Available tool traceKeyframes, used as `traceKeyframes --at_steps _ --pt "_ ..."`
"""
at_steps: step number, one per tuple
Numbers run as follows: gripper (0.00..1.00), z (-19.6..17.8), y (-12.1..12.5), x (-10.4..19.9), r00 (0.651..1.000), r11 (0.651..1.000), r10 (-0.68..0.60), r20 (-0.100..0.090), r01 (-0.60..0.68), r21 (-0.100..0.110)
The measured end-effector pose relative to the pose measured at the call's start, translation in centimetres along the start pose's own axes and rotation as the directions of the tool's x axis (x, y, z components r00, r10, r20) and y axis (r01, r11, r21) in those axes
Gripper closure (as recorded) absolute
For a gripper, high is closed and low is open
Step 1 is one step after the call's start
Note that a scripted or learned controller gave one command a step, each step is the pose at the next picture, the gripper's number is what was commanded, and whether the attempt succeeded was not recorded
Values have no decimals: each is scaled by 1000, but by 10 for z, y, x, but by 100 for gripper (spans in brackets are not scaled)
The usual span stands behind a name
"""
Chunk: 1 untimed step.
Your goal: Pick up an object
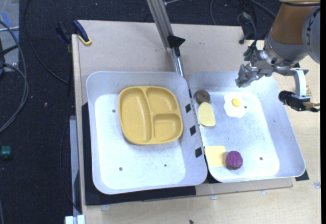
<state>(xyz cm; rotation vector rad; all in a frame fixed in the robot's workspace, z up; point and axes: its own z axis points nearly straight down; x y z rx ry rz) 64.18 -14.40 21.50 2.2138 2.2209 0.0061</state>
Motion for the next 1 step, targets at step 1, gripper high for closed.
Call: traceKeyframes --at_steps 1 --pt "100 -50 8 8 1000 1000 -1 0 1 0"
